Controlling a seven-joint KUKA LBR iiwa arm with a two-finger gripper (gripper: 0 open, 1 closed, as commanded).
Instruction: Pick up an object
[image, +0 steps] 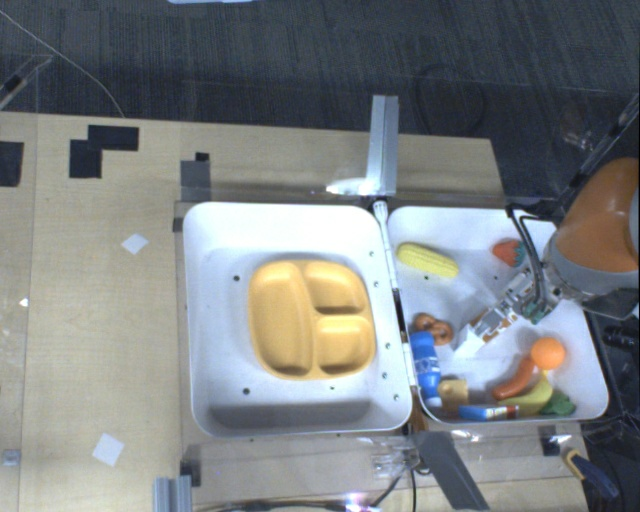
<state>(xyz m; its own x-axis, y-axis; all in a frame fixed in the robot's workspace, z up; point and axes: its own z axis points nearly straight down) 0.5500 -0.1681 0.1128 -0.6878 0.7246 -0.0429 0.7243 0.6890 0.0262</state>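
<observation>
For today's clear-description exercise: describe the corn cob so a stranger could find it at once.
Start at the right-hand white bin, the one crowded with toys. Look to its upper left corner, near the wall shared with the other bin: the corn cob lies there alone on bare floor. It is pale yellow, oblong and bumpy, unlike the smooth orange ball opposite.

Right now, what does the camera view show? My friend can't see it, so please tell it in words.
A grey and orange robot arm reaches into the right bin, its end effector low among toy foods: a corn cob, an orange and a blue bottle. The left bin holds a yellow divided tray.
</observation>
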